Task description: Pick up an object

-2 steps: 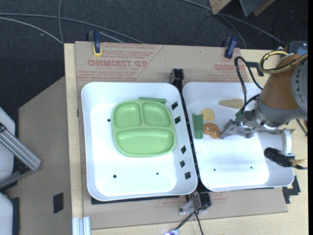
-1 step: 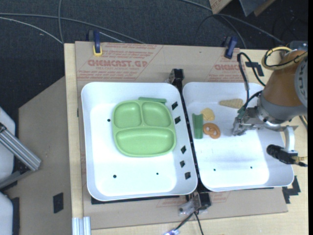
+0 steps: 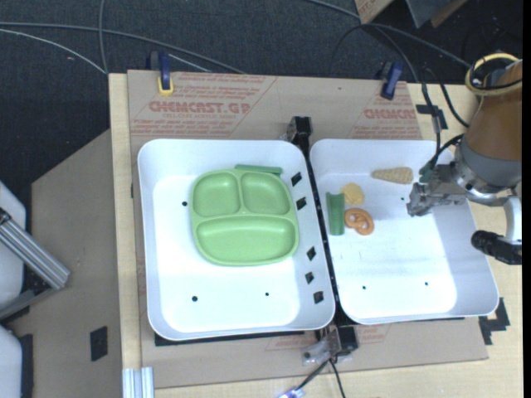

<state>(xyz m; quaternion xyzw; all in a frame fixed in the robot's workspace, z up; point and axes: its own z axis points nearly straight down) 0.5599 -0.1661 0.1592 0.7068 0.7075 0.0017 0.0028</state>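
Jaw state cannot be told; the gripper (image 3: pixel 419 201) is seen low over the right bin (image 3: pixel 415 297), nothing visibly between its parts. Nearest of the candidates, a pretzel-like orange piece (image 3: pixel 359 221) lies left of the gripper, apart from it, beside a green stick (image 3: pixel 335 213) set against the divider. A yellow round piece (image 3: pixel 353 194) sits just behind them. Farthest, a tan cone-shaped piece (image 3: pixel 392 174) lies up-left of the gripper, near it, judged the likeliest target. A green divided plate (image 3: pixel 245 218) is kept in the left bin (image 3: pixel 224 305), probably as clutter.
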